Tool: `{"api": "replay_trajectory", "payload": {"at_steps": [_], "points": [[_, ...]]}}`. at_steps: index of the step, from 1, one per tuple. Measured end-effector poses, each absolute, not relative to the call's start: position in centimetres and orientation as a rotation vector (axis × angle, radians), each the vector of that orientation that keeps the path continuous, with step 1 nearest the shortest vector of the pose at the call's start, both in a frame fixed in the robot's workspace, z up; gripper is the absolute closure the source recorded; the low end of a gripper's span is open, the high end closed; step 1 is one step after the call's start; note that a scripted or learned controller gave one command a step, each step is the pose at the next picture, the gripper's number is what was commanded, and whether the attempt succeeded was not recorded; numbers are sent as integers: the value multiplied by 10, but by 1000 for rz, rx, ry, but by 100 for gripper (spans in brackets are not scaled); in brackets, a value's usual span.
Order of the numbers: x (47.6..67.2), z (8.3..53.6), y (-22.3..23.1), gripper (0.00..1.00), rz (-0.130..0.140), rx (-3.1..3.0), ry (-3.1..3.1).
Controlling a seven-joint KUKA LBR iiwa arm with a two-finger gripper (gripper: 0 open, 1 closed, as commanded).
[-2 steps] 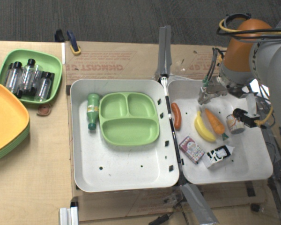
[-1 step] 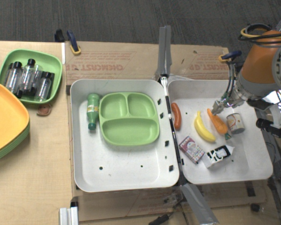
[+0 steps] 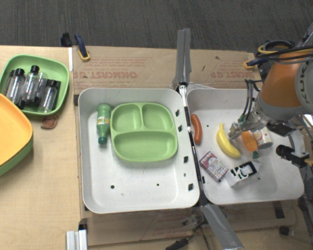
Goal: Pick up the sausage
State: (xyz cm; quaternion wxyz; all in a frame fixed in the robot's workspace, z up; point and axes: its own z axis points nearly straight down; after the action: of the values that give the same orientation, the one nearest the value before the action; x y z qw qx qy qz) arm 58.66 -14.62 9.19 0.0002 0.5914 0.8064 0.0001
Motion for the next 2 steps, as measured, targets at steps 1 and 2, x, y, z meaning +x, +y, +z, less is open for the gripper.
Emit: {"api": "replay_trajectory", "payload": {"at_steps": [1, 2], "points": [[542, 93, -211, 100, 8, 2224, 2225], [630, 123, -222, 100, -4, 2518, 1879]]}}
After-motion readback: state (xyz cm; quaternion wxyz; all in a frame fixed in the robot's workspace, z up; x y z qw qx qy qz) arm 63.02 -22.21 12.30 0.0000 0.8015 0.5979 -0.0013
